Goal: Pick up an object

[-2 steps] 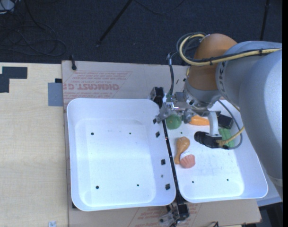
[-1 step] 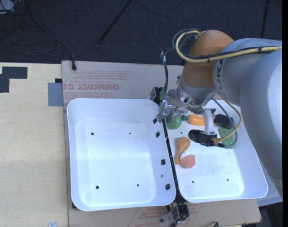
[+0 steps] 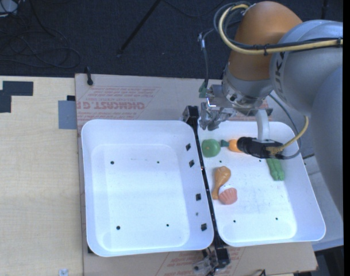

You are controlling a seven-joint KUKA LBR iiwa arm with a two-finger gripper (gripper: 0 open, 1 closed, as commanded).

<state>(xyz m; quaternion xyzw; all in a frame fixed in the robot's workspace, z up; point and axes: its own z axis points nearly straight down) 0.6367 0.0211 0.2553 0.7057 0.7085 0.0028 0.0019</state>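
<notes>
Grey arm's jaws [image 3: 212,119] hang at right bin's [image 3: 301,223] 11 o'clock corner, can't tell their state. Green ball [image 3: 210,148] just below; orange drumstick toy [image 3: 220,180] near centre.

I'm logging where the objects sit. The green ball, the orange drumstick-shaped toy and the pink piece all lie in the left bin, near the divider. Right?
Not quite: the green ball, the orange drumstick-shaped toy and the pink piece lie in the right bin, not the left one. They do sit near the divider, as the camera view shows.
</notes>
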